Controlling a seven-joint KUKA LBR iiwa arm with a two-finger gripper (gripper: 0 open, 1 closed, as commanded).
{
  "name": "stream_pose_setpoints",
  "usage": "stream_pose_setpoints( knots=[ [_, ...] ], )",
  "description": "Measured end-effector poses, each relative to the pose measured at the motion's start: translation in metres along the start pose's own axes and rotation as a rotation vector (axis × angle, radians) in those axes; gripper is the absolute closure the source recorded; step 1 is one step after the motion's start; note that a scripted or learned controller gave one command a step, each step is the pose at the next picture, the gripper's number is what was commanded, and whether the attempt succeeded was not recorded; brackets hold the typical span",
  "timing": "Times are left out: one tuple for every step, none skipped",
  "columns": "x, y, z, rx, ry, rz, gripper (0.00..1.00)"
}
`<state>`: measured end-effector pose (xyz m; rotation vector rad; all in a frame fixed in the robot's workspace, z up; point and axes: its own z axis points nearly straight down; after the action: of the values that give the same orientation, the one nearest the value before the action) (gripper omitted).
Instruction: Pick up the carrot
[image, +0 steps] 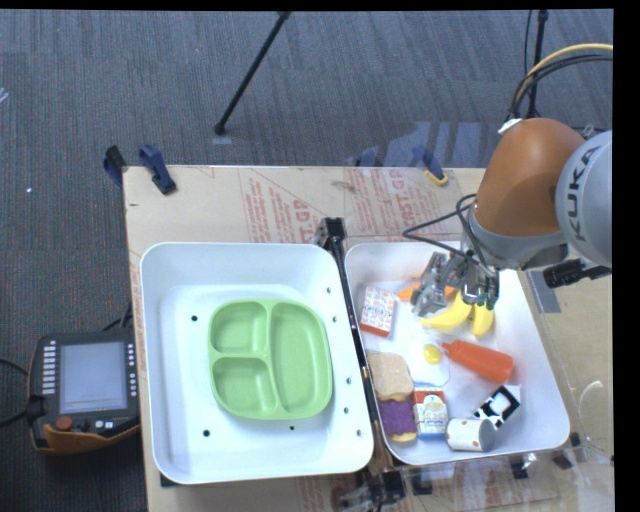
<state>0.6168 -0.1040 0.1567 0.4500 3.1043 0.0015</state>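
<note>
Hovering low over the right bin (545, 350), nothing lifted.
Gripper (455, 290) jaw state unreadable; carrot (409, 293) peeks beside it, grasp and lift pending.

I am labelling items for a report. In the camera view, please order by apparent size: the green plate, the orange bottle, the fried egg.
1. green plate, by far the largest.
2. orange bottle.
3. fried egg, partly against the bottle, so its margin is small; the ranking of these two is less sure.
</note>
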Motion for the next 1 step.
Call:
stream_pose_setpoints(
  knots=[
    [0.0258, 0.0056, 0.0614, 0.002, 0.010, 0.158, 1.00]
  ],
)
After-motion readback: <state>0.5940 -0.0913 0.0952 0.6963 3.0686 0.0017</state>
